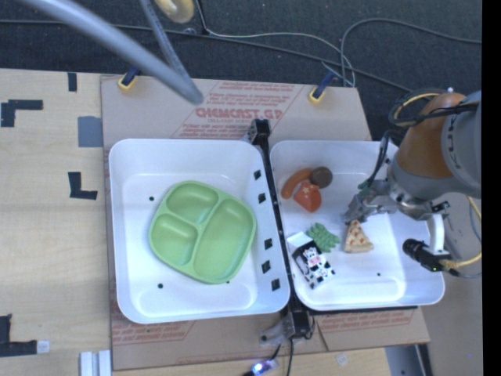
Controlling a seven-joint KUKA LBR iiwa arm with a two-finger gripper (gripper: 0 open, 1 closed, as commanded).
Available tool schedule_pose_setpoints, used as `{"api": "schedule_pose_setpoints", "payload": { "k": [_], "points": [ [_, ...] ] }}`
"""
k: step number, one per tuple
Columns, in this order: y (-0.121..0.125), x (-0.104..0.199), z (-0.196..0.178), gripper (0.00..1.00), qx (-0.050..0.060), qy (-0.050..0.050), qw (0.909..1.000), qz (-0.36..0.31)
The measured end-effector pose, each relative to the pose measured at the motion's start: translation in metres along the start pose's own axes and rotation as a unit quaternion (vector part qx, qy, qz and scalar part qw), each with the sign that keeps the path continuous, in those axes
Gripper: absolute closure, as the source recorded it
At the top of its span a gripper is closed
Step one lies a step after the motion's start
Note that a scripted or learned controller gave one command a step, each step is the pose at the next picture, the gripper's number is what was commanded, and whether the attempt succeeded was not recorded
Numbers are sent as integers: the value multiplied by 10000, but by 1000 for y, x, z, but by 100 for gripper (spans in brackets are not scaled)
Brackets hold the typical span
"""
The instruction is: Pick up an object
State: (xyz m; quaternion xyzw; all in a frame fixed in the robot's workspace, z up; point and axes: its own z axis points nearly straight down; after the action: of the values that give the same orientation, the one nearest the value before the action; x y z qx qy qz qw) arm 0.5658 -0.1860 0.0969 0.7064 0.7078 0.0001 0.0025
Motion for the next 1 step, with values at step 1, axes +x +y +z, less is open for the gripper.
{"api": "schedule_pose_setpoints", "payload": {
  "k": [1],
  "points": [
    [-6, 0, -60, 100, 2, 16, 10000, 4]
  ]
}}
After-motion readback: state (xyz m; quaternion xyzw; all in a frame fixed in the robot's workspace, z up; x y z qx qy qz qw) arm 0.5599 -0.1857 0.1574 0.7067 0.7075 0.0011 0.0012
